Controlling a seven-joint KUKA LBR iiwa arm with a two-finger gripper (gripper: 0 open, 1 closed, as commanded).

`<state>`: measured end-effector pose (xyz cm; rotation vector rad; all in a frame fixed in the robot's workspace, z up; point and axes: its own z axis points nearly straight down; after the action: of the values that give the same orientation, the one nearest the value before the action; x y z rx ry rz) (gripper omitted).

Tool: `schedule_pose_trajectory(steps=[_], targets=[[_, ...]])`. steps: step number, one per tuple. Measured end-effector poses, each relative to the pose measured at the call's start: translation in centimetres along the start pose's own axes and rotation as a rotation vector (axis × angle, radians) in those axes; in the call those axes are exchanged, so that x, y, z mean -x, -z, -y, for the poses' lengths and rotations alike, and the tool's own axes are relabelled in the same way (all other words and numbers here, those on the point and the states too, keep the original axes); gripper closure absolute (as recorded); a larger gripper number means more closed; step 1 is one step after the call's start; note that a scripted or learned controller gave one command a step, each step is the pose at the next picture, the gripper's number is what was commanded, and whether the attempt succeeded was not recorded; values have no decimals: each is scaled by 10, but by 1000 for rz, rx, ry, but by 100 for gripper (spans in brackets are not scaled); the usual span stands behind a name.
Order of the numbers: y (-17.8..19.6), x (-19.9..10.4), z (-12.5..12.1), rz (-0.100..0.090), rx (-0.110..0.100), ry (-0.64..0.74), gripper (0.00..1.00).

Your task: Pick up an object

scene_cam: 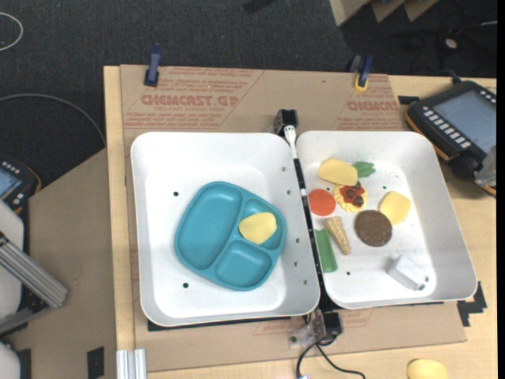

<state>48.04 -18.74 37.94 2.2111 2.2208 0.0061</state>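
Note:
The right bin (426, 164) holds several toy foods: a yellow piece with a green leaf (339, 171), an orange-red round piece (321, 203), a small pizza slice (351, 197), a yellow lemon-like piece (394, 207), a brown round cookie (372, 228), a tan cone (338, 234), a green stick (326, 250) and a pale grey block (408, 272). In the left bin (158, 180) lies a teal divided plate (227, 234) with a pale yellow piece (257, 227) in its right compartment.
Both bins rest on a cardboard sheet (197, 97) held by a blue clamp (153, 63) and a second clamp (362, 70). A black tablet-like device (458, 121) sits at the right. A yellow object (426, 369) lies off the board at the bottom right.

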Motion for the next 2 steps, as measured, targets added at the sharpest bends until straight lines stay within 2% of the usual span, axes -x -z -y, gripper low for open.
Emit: schedule_pose_trajectory(steps=[1,2], targets=[[-48,38,2,-3,-11,-6,100],[15,-13,0,0,-1,0,100]])
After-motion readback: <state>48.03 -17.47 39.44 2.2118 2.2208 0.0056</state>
